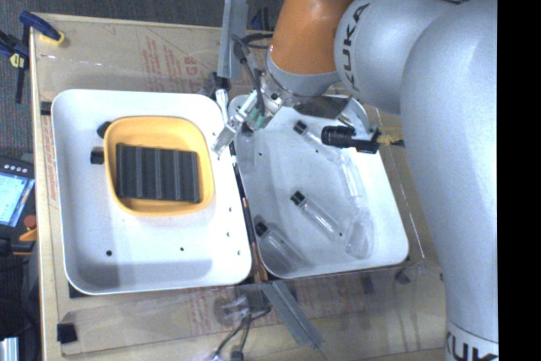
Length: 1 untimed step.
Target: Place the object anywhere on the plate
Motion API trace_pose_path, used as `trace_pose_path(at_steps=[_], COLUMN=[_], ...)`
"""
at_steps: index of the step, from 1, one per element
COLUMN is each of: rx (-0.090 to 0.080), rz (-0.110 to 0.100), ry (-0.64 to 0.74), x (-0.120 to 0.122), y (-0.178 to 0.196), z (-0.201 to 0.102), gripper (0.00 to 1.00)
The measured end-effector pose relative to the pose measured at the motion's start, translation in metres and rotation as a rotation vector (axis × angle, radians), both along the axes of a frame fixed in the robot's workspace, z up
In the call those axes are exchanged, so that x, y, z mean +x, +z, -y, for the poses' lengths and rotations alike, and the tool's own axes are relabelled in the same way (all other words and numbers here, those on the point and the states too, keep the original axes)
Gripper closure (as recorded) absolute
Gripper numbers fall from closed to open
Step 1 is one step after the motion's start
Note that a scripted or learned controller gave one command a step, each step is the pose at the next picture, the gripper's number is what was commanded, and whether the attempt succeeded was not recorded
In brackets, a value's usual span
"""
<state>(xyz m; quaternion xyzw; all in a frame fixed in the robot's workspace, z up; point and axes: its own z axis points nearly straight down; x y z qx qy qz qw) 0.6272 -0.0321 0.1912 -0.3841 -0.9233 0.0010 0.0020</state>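
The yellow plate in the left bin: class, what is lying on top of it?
A dark ridged rectangular block lies on the yellow plate, covering most of its middle. The plate's rim shows all around it. The plate surface under the block is hidden.

The arm [397, 46] hides the right bin's [393, 245] far corner and runs off-frame.

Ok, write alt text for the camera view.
A grey and orange robot arm reaches from the right, its gripper above the gap between two white bins. The left bin holds a yellow plate with a dark slatted centre; the right bin holds several clear tubes.
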Motion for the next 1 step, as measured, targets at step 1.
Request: trace_pose_path(at_steps=[1], rx=[-0.001], rz=[0.005], ry=[-0.022], x=[0.016], y=[0.0012], z=[0.0156], gripper=[0.0])
